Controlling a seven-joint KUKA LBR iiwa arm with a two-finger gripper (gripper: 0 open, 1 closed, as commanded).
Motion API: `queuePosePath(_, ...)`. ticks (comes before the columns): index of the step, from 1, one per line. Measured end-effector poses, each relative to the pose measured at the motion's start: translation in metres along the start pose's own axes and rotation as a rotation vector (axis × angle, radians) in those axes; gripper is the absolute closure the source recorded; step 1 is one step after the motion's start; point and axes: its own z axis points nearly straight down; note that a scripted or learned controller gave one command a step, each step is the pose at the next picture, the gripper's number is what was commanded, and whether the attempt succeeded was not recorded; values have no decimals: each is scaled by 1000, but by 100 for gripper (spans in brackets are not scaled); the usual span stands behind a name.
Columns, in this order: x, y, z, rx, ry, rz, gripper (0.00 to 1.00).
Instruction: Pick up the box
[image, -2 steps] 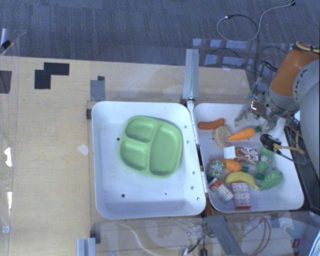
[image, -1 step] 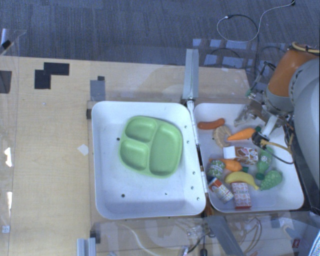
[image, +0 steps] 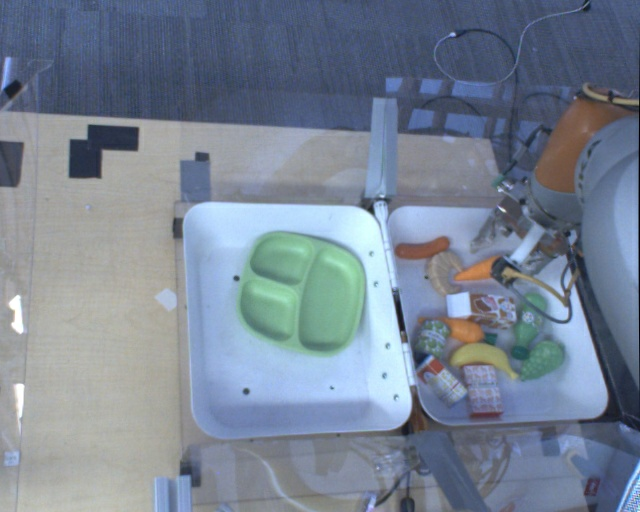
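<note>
Nearest to us lies the box — small, red and white printed, flat near the front rim of the right bin, just beside a banana and a can. Little free room there. The left bin holds a green tray. The gripper hangs over the far part; whether its jaws are apart, we cannot tell.

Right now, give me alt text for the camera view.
The grey arm's hand hovers over the right white bin's far side, above jumbled toy food: a small red-patterned box, yellow banana, orange carrot and red sausage. The left white bin holds a green three-section plate.
</note>
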Motion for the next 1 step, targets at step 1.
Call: queuePosePath(1, 4, -11, 0, -16, 4, 128, 0)
